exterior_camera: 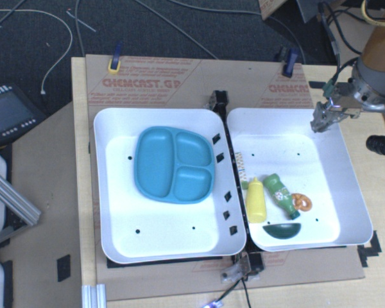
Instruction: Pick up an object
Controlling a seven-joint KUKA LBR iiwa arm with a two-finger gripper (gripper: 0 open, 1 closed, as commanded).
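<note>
From my remote station I logged the bench left to right. Item one: the left bin (109,191), white and shallow, held a blue divided plate (174,164) lying flat near its middle, three compartments up and bare; I judged it too broad and flat for a two-finger pinch, so not a likely pick. Item two: the right bin (346,172), butted against the first along a dark seam, carried the candidates, all gathered at its near left corner. There, a yellow bottle (256,199) lay on its side just beside the dividing wall; a green bottle (280,193) lay tilted next to it; a small orange-brown pretzel-shaped piece (302,203) touched or nearly touched the green bottle's lower end; a dark green bowl (283,230) sat just below them against the near wall. Item three: the gripper (322,117) hung over the right bin's far right corner, well apart from that cluster, nothing between its fingers; whether they were spread or pressed together I could not tell at this slant. I judged the pick not yet begun.
</note>
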